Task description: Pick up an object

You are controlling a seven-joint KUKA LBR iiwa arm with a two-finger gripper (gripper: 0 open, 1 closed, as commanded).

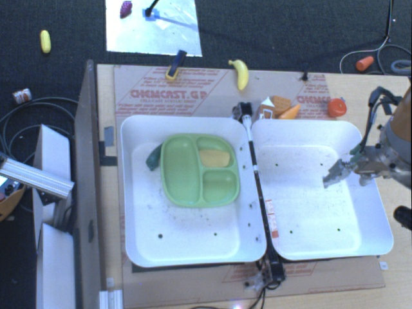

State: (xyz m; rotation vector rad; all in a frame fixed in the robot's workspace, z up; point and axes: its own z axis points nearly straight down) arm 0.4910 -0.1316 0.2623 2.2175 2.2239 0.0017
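Camera view: gripper (336,174) sits over the right bin (309,237), near its right side, nothing between the fingers; whether they are spread or closed I cannot tell, too small and blurred. Candidate objects are all in the left bin (138,237): green tray (187,185), yellow piece (215,158) in its upper right compartment, dark green item (153,157) touching the tray's left edge. Risk: closing here grabs air, since nothing lies under the gripper. The tray is wide and flat, likely to slip from a two-finger pinch.
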